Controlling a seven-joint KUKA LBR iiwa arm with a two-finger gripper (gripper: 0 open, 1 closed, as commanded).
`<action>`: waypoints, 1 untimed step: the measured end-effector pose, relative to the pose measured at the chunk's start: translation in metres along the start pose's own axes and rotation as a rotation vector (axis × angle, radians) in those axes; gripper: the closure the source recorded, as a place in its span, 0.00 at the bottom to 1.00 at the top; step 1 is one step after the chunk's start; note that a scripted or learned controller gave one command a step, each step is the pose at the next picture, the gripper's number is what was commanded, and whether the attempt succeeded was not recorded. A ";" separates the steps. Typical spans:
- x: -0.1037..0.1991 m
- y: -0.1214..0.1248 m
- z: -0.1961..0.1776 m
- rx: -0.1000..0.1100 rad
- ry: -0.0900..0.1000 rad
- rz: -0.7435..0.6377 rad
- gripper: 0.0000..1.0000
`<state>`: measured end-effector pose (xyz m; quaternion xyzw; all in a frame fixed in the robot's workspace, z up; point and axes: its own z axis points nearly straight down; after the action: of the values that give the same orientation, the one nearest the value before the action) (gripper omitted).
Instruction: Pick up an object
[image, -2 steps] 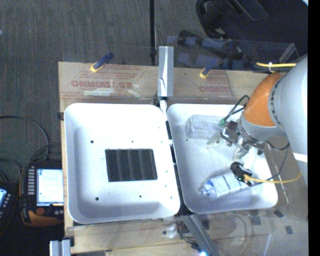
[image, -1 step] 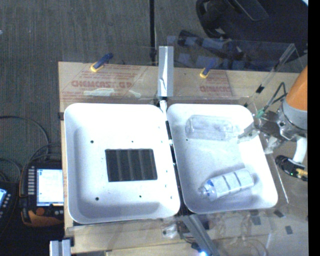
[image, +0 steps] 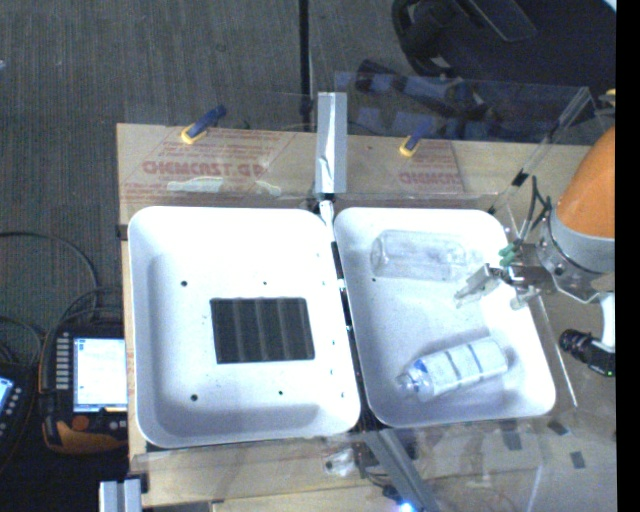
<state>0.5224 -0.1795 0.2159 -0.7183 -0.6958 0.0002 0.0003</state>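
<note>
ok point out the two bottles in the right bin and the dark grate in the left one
clear bottle (image: 418, 254), camera view, middle of its body
labelled bottle (image: 458, 366), camera view, on its white label
dark grate (image: 262, 329), camera view, centre of the panel

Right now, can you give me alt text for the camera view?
The arm's tool hangs over the right bin, beside a clear bottle lying at the bin's far side, with a second bottle lying nearer. The left bin has a dark ribbed panel in its floor.
</note>
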 end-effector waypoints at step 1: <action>0.001 0.001 -0.009 -0.001 0.001 -0.002 1.00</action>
<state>0.5236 -0.1783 0.2249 -0.7175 -0.6965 -0.0005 0.0005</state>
